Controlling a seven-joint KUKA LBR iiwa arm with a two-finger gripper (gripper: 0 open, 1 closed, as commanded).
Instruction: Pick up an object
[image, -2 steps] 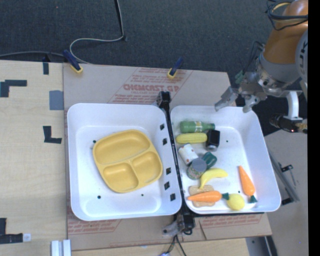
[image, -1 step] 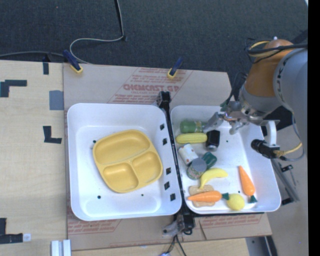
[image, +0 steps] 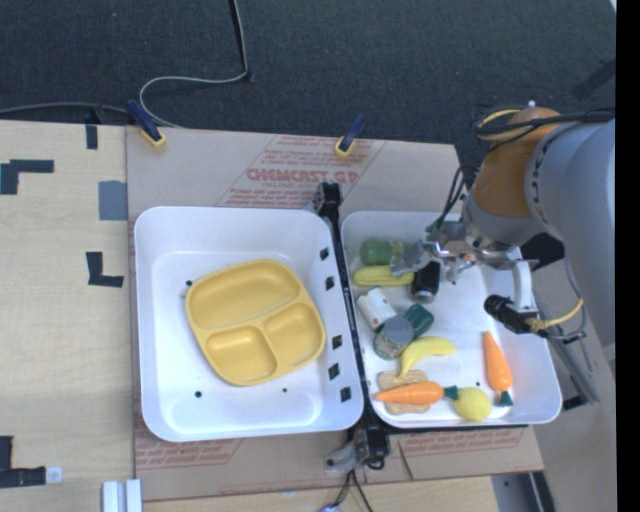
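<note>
My gripper (image: 420, 268) hangs low over the upper left part of the right bin (image: 535, 330), at the end of the grey arm with its orange band (image: 505, 175). Just left of it lie a green toy pepper (image: 376, 250) and a yellow corn-like piece (image: 372, 276). Below it sit a white cylinder (image: 374, 305), a teal piece (image: 419, 318) and a grey round piece (image: 392, 336). Nearer the front lie a yellow banana (image: 426, 351), two orange carrots (image: 408, 394) (image: 497, 362) and a lemon (image: 472, 403). Nothing is visibly held.
The left bin (image: 160, 300) holds a yellow divided plate (image: 256, 320). A black divider with clips (image: 338, 290) runs between the bins. Both bins rest on cardboard (image: 250, 170) held by clamps at its far edge, with a cable beyond.
</note>
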